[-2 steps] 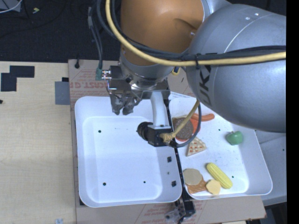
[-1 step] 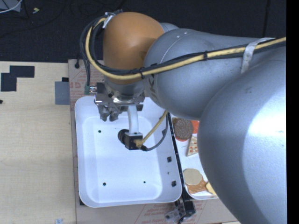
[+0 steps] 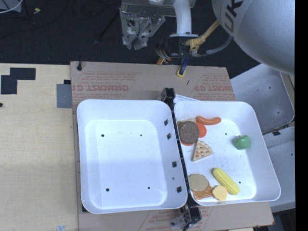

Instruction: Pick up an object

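Pale wood worktop (image 3: 33, 148) carries a cardboard sheet (image 3: 144, 81), and on that sit two white bins side by side. The fingers (image 3: 138, 38) hang over the dark floor beyond the cardboard's far edge; whether they are parted or closed cannot be told. The left bin (image 3: 89, 129) lies nearer the camera than the fingers, well apart from them. The right bin (image 3: 262, 177) lies nearer the camera and to the right of the fingers, also well apart. It holds a sausage (image 3: 208, 120), a brown patty (image 3: 188, 132) overlapping a red slice (image 3: 201, 131), a wedge (image 3: 202, 150), a green pepper (image 3: 242, 142), a corn cob (image 3: 225, 181), a tan disc (image 3: 198, 181) and a yellow piece (image 3: 219, 193).
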### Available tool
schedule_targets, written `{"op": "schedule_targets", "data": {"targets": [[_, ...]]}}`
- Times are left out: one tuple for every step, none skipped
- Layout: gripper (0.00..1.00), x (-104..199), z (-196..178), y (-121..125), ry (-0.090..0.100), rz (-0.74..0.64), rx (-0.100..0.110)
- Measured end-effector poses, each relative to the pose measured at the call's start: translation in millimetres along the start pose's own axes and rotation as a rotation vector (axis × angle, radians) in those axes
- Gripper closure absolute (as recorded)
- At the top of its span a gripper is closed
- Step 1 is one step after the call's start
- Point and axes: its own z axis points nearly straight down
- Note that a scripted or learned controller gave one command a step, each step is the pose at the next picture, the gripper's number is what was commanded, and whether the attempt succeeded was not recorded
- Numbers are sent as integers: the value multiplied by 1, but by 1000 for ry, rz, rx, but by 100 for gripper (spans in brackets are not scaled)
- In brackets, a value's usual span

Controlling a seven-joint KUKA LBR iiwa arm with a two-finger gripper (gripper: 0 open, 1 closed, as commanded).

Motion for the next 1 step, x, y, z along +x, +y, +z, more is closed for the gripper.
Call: {"op": "schedule_targets", "data": {"targets": [[100,0,93,-95,-10,-1,29]]}}
